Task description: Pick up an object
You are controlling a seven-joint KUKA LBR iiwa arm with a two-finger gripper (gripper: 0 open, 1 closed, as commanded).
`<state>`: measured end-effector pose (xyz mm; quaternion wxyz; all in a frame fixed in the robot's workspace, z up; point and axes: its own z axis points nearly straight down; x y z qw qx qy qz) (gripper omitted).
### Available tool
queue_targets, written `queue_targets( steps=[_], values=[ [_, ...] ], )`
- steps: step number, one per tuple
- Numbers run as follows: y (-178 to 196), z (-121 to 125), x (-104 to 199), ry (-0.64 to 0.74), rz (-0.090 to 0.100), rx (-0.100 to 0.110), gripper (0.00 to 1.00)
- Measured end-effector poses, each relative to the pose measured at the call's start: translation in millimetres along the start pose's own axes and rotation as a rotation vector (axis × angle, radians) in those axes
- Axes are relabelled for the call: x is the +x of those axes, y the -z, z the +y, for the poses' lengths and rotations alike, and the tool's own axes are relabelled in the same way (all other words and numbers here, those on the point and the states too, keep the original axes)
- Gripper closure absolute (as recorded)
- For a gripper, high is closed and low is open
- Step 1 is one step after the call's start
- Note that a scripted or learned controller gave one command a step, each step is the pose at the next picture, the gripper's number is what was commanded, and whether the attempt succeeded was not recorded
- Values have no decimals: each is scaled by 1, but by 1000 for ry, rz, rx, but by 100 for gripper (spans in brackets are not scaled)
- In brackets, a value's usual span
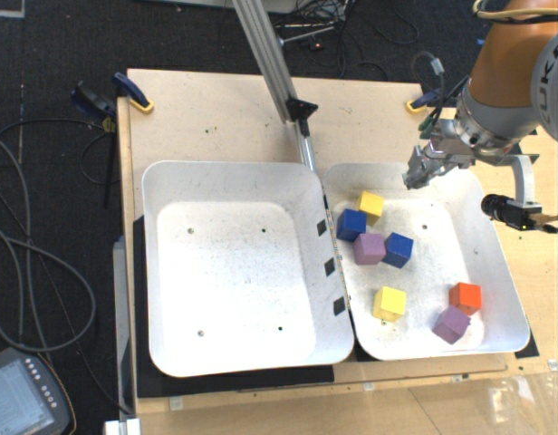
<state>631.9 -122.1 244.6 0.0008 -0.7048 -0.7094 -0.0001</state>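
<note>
Camera view, looking down at a slant on a pale bench (225,116) that carries two shallow white bins side by side. Nearest the viewer, in the right bin (496,270), a purple cube (451,323) lies close to the front rim, with an orange cube (466,296) touching or almost touching it just behind. To their left sits a yellow cube (389,303), on its own. Farther back, a cluster of four gathers near the bin's left wall: a second purple cube (369,247), a blue cube (399,248) just beside it on the right, another blue cube (351,224) behind and to the left, and a second yellow cube (371,206) at the back of the group. The left bin (170,243) shows bare, speckled white floor.

Farthest back, the grey arm with its orange band reaches in from the right. Its gripper (418,172) hangs above the far rim of the right bin, apart from every cube; nothing sits between its fingers, and whether they are spread or closed cannot be told at this size.

Judging by this, the pick is not yet done: all seven cubes lie on the bin floor, and choosing one, descending, closing and lifting all remain.
</note>
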Motion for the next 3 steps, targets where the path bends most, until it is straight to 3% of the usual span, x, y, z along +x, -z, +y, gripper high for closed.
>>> queue_targets(
  steps=[3],
  values=[
    [4,-41,168,2,1,1,100]
  ],
)
